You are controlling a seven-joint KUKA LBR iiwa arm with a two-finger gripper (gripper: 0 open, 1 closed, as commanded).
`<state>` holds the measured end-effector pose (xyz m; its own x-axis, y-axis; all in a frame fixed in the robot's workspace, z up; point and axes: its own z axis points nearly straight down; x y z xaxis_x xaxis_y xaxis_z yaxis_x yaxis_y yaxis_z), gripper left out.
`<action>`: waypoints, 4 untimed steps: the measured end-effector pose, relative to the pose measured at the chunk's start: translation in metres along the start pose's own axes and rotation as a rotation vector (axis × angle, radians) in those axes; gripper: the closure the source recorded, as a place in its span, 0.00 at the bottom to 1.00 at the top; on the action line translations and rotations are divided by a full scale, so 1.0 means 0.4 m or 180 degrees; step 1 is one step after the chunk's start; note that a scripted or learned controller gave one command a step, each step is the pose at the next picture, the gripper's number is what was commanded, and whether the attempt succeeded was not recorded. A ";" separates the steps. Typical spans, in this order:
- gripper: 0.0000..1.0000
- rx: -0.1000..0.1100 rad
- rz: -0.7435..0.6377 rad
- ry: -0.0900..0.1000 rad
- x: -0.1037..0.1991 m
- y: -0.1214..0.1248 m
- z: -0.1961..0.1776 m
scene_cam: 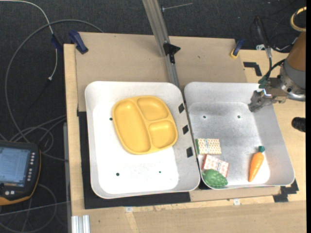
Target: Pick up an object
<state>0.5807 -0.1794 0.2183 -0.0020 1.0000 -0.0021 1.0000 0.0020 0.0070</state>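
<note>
Because the arm reaches in from the right: its jaws (256,102) hang over the right bin's far right corner, well apart from every loose item, so nothing is being lifted.
Jaws: too small and dark here to tell whether they stand open or closed; no object shows between them.
Right bin (228,123): holds all the pickable things, clustered along its near edge, probably because the shallow floor lets them slide and settle there.
Carrot (256,163): lies near the near right corner, green top pointing away, apart from the others; I judge it the easiest target, with free space on both sides.
Patterned packets (209,145): one lies flat, a red-edged one (215,165) just beside it, nearer the camera.
Green vegetable (215,179): sits against the near wall, touching the red-edged packet; crowding makes a clean grip harder.
Left bin (102,130): carries a yellow divided plate (144,124), too broad for an easy pinch.
Worktop (126,57): bare board around both bins.
Stage: approach, no grasp yet.
</note>
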 end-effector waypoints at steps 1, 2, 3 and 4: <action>1.00 0.0010 -0.0016 0.0010 0.128 0.039 -0.015; 1.00 0.0008 -0.0018 0.0012 0.268 0.049 -0.047; 1.00 0.0021 -0.0015 0.0016 0.390 0.042 -0.060; 1.00 0.0021 -0.0017 0.0015 0.542 0.061 -0.035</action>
<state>0.6045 0.0375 0.2320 -0.0074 1.0000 0.0025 1.0000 0.0074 0.0003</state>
